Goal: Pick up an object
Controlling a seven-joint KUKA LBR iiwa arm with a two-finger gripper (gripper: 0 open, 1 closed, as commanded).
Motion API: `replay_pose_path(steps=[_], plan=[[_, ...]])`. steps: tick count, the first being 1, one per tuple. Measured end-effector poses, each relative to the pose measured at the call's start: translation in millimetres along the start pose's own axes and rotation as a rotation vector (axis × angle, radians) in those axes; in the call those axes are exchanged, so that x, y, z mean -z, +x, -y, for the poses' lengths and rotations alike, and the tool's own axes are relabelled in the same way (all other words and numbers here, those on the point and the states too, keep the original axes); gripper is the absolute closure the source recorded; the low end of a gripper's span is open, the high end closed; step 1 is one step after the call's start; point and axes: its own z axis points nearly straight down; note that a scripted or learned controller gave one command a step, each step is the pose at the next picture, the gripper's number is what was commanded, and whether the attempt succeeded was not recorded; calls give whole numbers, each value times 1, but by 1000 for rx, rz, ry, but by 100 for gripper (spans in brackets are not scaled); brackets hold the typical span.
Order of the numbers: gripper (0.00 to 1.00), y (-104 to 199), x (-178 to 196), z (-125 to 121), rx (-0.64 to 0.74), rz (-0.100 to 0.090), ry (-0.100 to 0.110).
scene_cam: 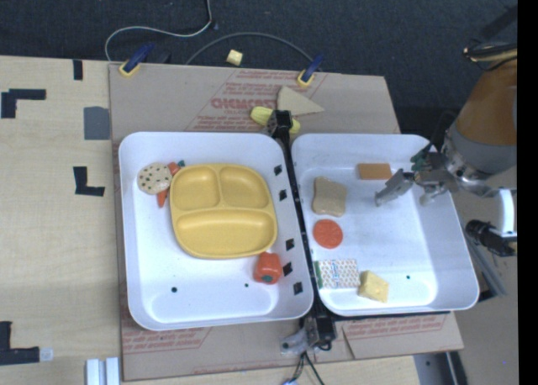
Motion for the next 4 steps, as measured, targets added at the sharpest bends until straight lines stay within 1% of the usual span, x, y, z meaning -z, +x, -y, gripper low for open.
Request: replay_pose_path(steps=[1,2,3,4], plan=[[0,30,-95,-60,5,0,1],[0,90,-102,-70,3,5,-10],[0,73,-105,-101,2,0,-4],[0,73,-104,-102,2,2,-3]])
